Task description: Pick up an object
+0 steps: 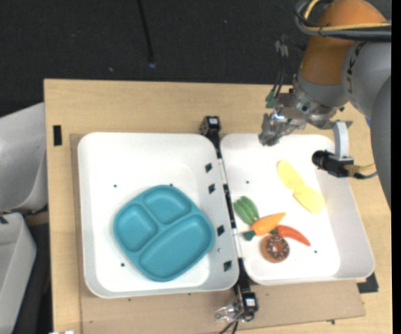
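Yellow banana lies in the right bin, with a pepper, carrot, chilli and doughnut nearby. Gripper hovers over the bin's far corner, grip hard to make out. Blue plate sits in the left bin.

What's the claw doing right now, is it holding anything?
Claw: above the far end of the right bin, nothing visibly held; open or closed cannot be told.
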Robot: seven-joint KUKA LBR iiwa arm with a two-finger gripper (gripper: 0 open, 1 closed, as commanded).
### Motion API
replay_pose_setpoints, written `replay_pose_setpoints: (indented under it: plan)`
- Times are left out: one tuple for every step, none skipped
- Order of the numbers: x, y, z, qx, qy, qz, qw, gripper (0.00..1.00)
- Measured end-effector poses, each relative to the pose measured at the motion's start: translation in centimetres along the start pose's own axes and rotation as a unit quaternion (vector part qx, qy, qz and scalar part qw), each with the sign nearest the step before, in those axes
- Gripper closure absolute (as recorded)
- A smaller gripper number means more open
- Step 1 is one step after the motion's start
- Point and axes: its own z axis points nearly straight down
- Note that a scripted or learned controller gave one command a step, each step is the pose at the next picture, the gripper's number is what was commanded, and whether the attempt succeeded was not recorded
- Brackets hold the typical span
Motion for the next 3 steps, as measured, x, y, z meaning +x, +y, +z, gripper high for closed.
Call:
replay_pose_setpoints:
  plan:
    - [4.8,-0.1,0.1,0.002,0.000,0.000,1.0000,1.00]
    - [9.3,1.2,-1.2,0.000,0.000,0.000,1.0000,1.00]
    - [14.5,2.3,-0.3,0.000,0.000,0.000,1.0000,1.00]
